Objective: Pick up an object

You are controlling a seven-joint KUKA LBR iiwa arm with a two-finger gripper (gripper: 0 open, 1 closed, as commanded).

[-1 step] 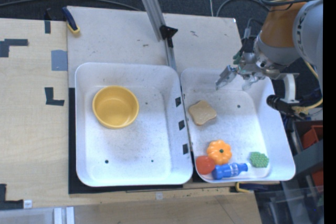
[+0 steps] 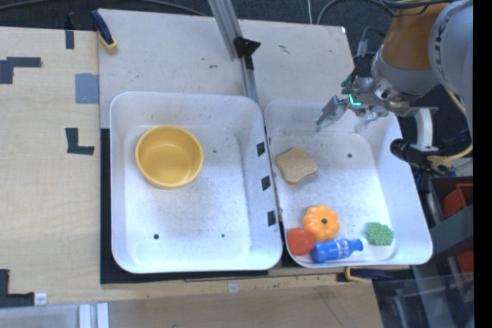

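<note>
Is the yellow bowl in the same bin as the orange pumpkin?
No, the yellow bowl sits alone in the left bin, while the pumpkin lies in the right bin.

bench (image 2: 46, 165) with two white bins side by side

the left bin (image 2: 127, 242) and right bin (image 2: 400, 188) sit touching on a pale board (image 2: 169, 50). black tape marks (image 2: 77, 140) and a grey patch (image 2: 87, 87) lie on the wooden surface at left; a blue-and-yellow clip (image 2: 104, 30) rests by the board's far corner.
</note>
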